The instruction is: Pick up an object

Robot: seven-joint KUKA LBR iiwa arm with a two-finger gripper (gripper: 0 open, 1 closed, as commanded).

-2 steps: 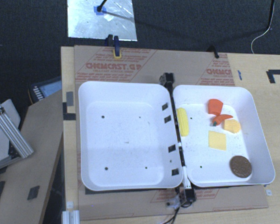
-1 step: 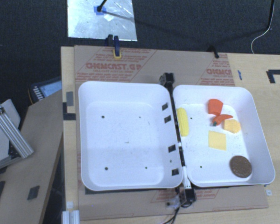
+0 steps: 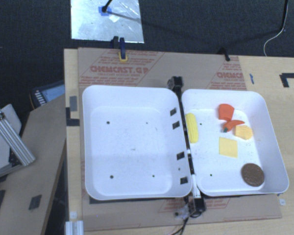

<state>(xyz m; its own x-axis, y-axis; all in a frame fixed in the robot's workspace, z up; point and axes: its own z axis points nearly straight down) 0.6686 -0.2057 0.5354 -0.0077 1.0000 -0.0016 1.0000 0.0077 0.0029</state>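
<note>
Two white bins sit side by side on a printed brown board [image 3: 137, 65], their inner walls touching along a seam that carries a row of small black clips [image 3: 176, 125]. The left bin [image 3: 95, 94] shows a broad white floor marked with a few small dark dots.

The things to pick all lie in the right bin [image 3: 273, 131]. A yellow corn cob [image 3: 191, 127] lies lengthwise just beside the bin's left wall, close against the seam, with open floor on its right side. Near the far wall sits an orange block [image 3: 225, 111], and just below it lies a small carrot [image 3: 232, 125], nearly touching the block. A yellow-orange cheese wedge [image 3: 244, 132] lies just beside the carrot, on its right. A flat yellow square slice [image 3: 229, 147] lies near the bin's middle, apart from the wedge, with clear floor on its left and below. A brown round cookie [image 3: 253, 174] rests near the front right corner, close to the front wall and well apart from the corn cob. The widest open stretch of floor runs along the front left of this bin, between corn cob, slice and cookie.

How the gripper stands cannot be told.

A blue and yellow clamp [image 3: 121, 48] grips the board's far edge, below a shiny metal sheet [image 3: 107, 11].
</note>
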